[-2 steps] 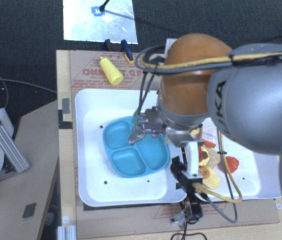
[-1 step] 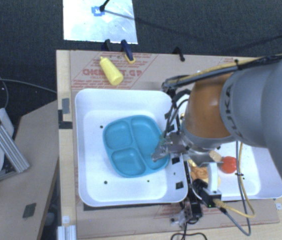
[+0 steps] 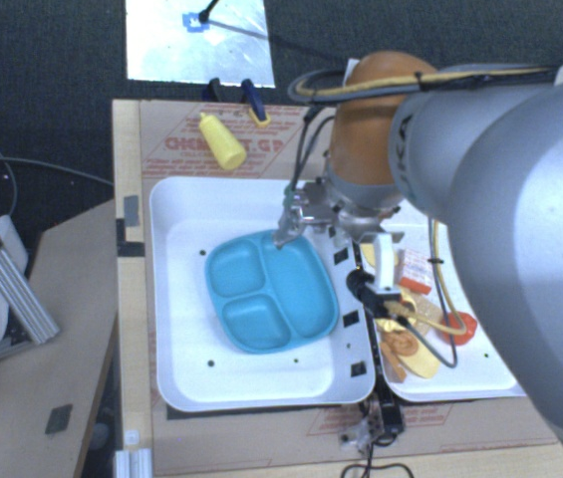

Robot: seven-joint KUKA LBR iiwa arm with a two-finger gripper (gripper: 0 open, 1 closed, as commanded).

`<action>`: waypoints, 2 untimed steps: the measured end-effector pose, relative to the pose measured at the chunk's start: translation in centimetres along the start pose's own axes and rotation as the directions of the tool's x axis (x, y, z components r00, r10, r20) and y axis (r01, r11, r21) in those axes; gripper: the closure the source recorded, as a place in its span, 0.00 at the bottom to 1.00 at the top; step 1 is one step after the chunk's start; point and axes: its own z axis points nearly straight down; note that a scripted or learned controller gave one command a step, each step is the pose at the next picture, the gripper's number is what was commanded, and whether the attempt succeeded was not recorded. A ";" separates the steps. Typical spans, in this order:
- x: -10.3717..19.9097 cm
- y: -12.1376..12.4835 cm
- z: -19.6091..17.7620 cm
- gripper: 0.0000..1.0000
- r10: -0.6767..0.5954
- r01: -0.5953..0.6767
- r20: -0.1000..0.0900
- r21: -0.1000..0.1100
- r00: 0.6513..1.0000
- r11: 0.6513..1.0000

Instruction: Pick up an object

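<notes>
The arm (image 3: 500, 157) looms nearest, hiding much of the right bin (image 3: 480, 381). Its gripper (image 3: 289, 229) touches the far rim of the blue tray (image 3: 271, 292); whether it is gripping is unclear.

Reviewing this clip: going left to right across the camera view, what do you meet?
Metal rail → yellow bottle → blue divided plate in the left bin → pincer at the plate's far rim → food items in the right bin.
</notes>
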 end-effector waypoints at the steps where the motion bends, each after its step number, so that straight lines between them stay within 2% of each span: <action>1: -4.9 5.3 -9.8 0.00 0.008 -0.008 0.002 -0.005 1.000 1.000; 2: -6.4 -0.7 0.7 0.00 0.008 -0.008 0.001 0.021 1.000 1.000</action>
